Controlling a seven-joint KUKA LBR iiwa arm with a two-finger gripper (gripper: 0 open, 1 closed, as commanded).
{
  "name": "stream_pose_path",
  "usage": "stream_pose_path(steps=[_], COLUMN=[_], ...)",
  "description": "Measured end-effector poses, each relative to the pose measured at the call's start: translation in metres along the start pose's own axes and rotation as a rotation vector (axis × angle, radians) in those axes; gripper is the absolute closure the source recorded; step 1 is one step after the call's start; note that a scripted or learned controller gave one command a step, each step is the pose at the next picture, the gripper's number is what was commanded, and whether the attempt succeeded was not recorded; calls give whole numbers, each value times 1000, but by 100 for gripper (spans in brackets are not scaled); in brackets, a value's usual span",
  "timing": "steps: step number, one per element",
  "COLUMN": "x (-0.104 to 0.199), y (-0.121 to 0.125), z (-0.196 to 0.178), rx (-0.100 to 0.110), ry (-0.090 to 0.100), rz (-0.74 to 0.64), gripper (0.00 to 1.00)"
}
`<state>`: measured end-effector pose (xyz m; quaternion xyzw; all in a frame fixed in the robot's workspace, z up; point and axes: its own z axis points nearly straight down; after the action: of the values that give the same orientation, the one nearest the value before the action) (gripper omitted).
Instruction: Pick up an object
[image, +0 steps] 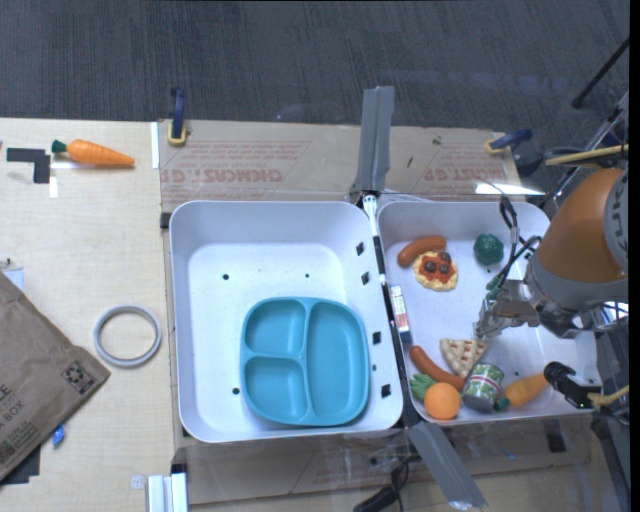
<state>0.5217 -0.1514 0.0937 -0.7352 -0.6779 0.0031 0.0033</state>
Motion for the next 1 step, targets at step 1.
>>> stream_pose_path(steps=[1], x=[0], y=[0], z=[0], rx=[0], ry=[0], rz=[0], gripper=[0])
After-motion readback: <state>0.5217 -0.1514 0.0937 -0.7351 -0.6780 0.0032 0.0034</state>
